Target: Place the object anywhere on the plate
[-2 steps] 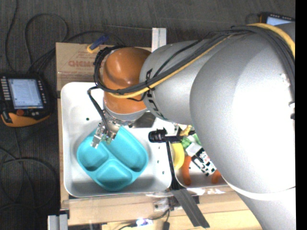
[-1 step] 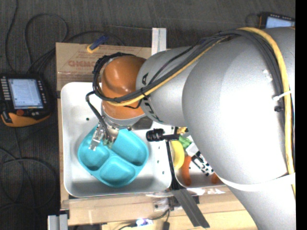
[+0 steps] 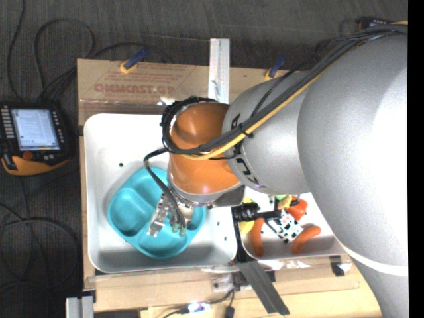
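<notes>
End effector [image 3: 167, 221] over teal (compartmented) plate [image 3: 136, 212]

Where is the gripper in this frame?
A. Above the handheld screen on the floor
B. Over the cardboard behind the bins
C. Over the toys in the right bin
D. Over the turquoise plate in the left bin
D: the gripper hangs over the right part of the turquoise plate, which lies in the left bin, while the colourful toys sit apart in the right bin.
</notes>
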You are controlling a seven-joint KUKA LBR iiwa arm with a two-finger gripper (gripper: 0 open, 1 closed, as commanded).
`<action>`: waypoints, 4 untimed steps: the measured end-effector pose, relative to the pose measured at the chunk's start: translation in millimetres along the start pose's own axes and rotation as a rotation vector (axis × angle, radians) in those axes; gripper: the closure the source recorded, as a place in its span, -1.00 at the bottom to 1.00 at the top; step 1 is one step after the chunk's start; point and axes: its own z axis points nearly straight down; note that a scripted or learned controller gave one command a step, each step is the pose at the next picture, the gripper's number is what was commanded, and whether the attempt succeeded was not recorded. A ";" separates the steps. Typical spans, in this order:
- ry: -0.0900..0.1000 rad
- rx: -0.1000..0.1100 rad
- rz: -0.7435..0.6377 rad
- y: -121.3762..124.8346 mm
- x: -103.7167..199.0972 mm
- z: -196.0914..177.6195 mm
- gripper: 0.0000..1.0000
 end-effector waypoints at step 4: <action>0.000 0.000 -0.044 -8.3 -3.5 2.4 1.00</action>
